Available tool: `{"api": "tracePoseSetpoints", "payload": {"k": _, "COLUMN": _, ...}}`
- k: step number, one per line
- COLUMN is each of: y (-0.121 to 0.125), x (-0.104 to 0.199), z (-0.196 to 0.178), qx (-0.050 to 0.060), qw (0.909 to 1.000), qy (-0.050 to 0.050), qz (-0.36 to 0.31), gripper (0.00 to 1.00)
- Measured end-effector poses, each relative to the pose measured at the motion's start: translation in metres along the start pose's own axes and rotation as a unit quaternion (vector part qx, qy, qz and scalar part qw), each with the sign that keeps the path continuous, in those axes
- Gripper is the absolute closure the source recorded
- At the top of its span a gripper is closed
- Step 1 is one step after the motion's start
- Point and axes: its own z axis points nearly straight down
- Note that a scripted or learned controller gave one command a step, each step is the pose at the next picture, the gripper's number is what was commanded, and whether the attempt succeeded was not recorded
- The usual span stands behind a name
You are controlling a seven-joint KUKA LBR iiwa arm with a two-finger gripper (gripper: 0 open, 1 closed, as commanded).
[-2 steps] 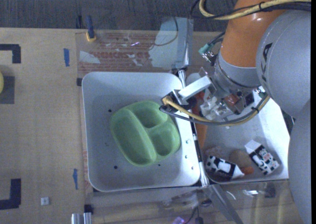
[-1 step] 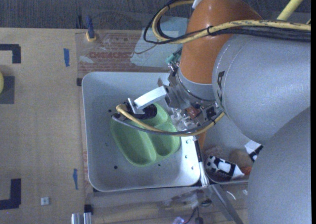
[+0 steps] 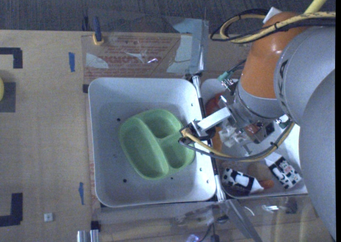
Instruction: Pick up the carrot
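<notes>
Carrot (image 3: 265, 184), partly hidden at lower right, looked light, rigid and smooth; gripping across its middle seemed best. I couldn't tell the jaws' state.

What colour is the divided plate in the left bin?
Light green divided plate, seen in the camera view.

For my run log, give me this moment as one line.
arm: over right bin | gripper: fingers hidden | carrot: lying in right bin, not held | left bin: green divided plate
</notes>
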Motion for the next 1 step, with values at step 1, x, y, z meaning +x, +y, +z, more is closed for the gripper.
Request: {"api": "tracePoseSetpoints", "payload": {"k": 1, "y": 0.0359, "x": 0.0327, "z": 0.019, "qx": -0.001, "qw": 0.9977, "qy": 0.001, "qz": 0.067, "gripper": 1.0}}
